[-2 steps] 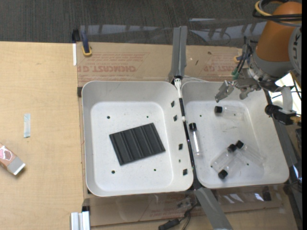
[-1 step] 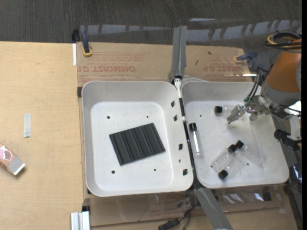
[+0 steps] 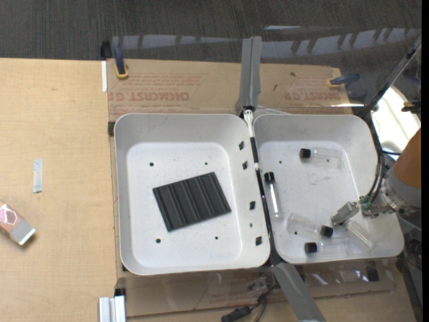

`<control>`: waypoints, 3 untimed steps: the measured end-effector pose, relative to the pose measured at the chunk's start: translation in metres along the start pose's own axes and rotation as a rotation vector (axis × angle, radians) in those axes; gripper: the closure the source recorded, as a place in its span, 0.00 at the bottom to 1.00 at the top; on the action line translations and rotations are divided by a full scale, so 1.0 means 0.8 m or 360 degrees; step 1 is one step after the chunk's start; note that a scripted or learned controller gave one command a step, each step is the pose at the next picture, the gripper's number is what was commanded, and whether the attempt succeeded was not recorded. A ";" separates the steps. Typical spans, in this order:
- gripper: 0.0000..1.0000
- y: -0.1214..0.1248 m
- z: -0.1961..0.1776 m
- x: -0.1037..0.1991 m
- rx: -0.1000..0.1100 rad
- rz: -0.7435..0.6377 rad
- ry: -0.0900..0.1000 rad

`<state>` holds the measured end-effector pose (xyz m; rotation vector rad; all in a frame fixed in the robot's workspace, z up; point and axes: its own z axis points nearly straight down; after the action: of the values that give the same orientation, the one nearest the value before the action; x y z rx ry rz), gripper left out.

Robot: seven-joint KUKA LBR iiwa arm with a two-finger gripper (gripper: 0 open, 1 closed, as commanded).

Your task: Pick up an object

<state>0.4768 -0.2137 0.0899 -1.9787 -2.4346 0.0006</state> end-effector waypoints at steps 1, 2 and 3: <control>1.00 0.000 -0.009 -0.001 0.0001 0.0006 0.0002; 0.00 0.000 -0.010 -0.001 0.0001 0.0005 0.0002; 0.00 0.013 0.000 0.063 0.0000 -0.0084 -0.0002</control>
<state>0.4768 -0.1625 0.0898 -1.9142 -2.4864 0.0016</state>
